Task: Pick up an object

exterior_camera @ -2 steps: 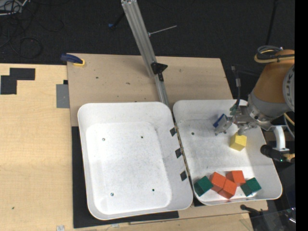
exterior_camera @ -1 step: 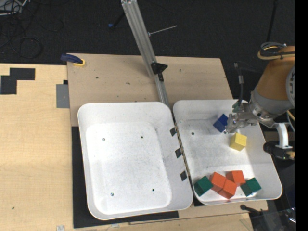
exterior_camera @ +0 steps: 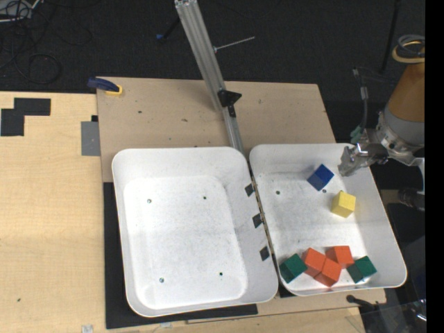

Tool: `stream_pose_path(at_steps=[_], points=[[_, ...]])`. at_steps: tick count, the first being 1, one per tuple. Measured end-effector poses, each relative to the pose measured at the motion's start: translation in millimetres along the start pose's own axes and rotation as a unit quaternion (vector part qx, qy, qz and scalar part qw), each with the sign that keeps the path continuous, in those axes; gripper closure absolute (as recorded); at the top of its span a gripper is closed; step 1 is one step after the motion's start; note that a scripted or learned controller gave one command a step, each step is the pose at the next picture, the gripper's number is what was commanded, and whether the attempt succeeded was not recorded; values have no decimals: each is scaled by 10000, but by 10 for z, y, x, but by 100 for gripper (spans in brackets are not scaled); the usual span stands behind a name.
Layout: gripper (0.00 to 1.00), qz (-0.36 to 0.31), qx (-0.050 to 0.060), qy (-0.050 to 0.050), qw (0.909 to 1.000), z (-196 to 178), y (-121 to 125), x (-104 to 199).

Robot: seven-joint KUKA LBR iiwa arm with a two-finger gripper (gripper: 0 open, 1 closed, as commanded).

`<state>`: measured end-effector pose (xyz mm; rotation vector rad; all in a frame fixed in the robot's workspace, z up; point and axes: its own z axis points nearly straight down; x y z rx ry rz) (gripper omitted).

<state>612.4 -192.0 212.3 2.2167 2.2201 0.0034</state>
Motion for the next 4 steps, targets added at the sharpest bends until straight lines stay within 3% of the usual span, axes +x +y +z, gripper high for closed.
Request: stream_pose_path(at_steps=[1, 2, 4], points=[[100, 8, 5, -1, 10000, -475, -9, -84], [100, -2, 19, 6, 10000, -621, -4, -86], [100, -14, 44, 23, 10000, -477, -6, 993]])
